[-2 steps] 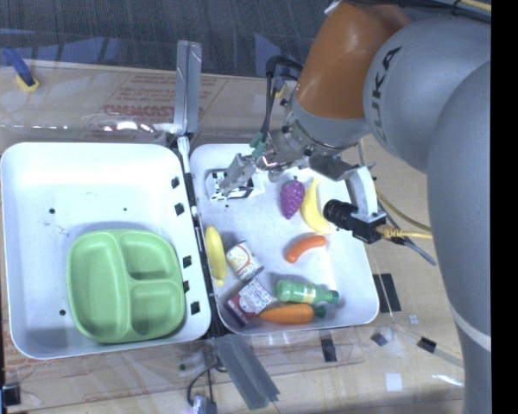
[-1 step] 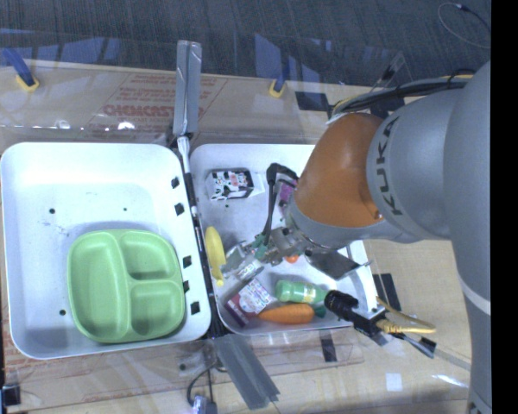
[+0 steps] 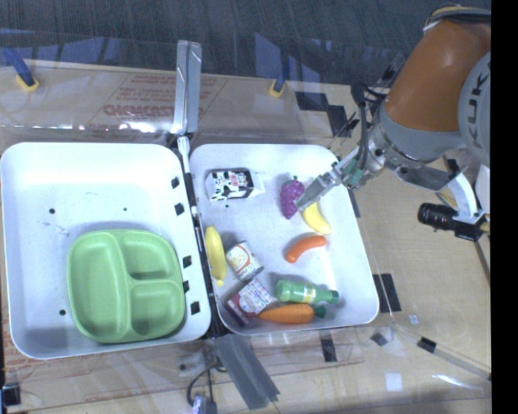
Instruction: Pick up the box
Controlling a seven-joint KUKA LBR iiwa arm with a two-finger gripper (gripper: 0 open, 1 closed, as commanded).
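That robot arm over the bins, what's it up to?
The arm reaches in over the right bin, which holds toy food. Its gripper sits low beside the purple grapes and a banana, with nothing visibly held. Its job is to pick up the box, the small black-and-white carton near the bin's back left, which lies untouched, apart from the gripper. The left bin holds a green tray.

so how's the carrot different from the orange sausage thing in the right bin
The carrot lies level along the right bin's front wall, against the green bottle. The sausage is shorter, curved, tilted, and lies apart in open floor. The carrot tapers; the sausage has rounded ends. Both are orange.
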